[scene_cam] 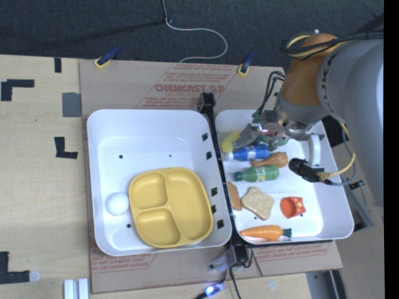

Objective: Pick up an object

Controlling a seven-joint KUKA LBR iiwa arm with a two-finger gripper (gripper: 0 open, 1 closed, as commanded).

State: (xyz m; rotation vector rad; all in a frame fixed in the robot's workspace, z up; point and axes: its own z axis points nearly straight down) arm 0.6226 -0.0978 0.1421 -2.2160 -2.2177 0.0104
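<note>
Arm: reaches in from right, wrist bent down over right bin (333, 226). Gripper (260, 134): low (finger state cannot tell), directly above blue bottle (248, 154); green bottle (257, 174) just beyond that.

**Materials and finishes**

Both bins (103, 126) look like smooth white plastic, slight sheen. Yellow divided plate (169, 205): smooth moulded plastic, soft satin finish. White ball (116, 203): smooth, matt-looking. Blue bottle (249, 154) and green bottle (257, 174): glossy plastic with highlights. Carrot (263, 233), bread slice (257, 202) and red piece (292, 207): toy-like plastic; bread looks matt and faintly textured, carrot smooth. Cardboard sheet (156, 86) under the bins: matt brown, printed red. Bench top (37, 185): pale wood-look, matt. Dark surface (75, 11) behind: rough, carpet-like weave. Arm (355, 86): smooth grey casing, glossy orange band (305, 73). Gripper (265, 132): dark metal-looking parts, material hard to tell.
</note>
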